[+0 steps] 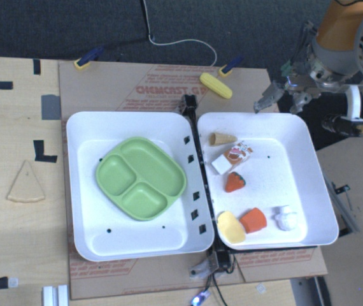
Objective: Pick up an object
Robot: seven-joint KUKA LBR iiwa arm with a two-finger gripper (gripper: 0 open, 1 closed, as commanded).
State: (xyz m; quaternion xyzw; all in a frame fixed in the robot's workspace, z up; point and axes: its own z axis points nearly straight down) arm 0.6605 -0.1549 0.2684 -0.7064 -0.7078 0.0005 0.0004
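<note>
Upper right: my gripper [282, 98] hangs past the right bin [309, 171] rim, metal fingers spread, pinching nothing | lower centre-right: glossy orange wedge [253, 220] touching rounded yellow piece [231, 227] | left bin [83, 171]: smooth green divided plate [141, 178].

Red print on the cardboard sheet [162, 88]; unreadable.

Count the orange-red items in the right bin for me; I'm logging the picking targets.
2. A small red strawberry-shaped toy lies mid-bin, and a blocky orange piece sits near the front edge beside a pale yellow lump. None seem hidden.
</note>
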